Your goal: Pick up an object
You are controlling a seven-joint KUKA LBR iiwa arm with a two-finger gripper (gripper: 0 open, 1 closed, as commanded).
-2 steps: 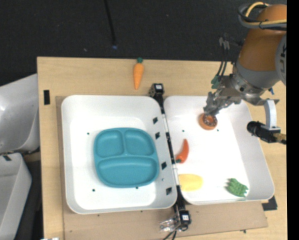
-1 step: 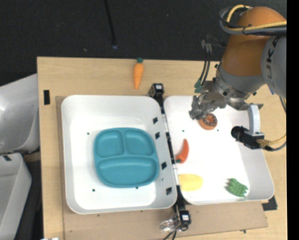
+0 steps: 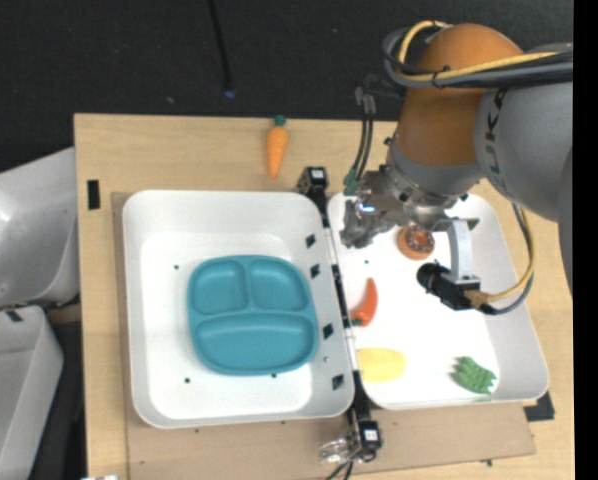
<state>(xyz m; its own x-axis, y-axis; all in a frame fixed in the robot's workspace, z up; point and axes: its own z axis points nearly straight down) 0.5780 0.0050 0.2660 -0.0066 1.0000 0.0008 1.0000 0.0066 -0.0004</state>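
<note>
My gripper hangs under the orange-banded wrist at the far left of the right bin, close to the wall between the two bins. A red chili pepper lies just below it in the view, apart from it. A small round orange-brown piece sits to the gripper's right, partly hidden by the wrist. A yellow piece and a green leafy piece lie near the bin's front edge. I see nothing held in the gripper.
The left bin holds a teal divided plate. A toy carrot lies on the wooden bench behind the bins. A black part with a cable hangs from the wrist over the right bin.
</note>
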